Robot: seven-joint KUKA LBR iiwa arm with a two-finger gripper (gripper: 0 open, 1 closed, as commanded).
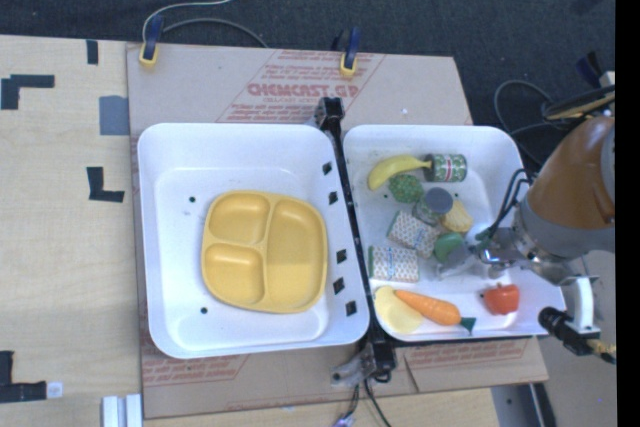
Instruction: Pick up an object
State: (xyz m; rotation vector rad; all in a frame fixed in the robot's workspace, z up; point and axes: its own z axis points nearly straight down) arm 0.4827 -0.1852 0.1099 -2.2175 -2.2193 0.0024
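The arm enters from the right, and its gripper sits low over the right bin, among a cluster of small objects. Dark wrist hardware blocks the fingertips, so I cannot tell whether they stand wide, narrow, or closed on anything.

The nearest candidate looks like a green item, just left of the gripper, touching or nearly touching it. A grey round piece lies slightly farther and to the left. A tomato rests just nearer than the gripper, toward the bin's near right corner. A carrot lies along the near wall with its long axis running left to right.

The left bin holds 1 yellow divided plate, well apart from the arm.
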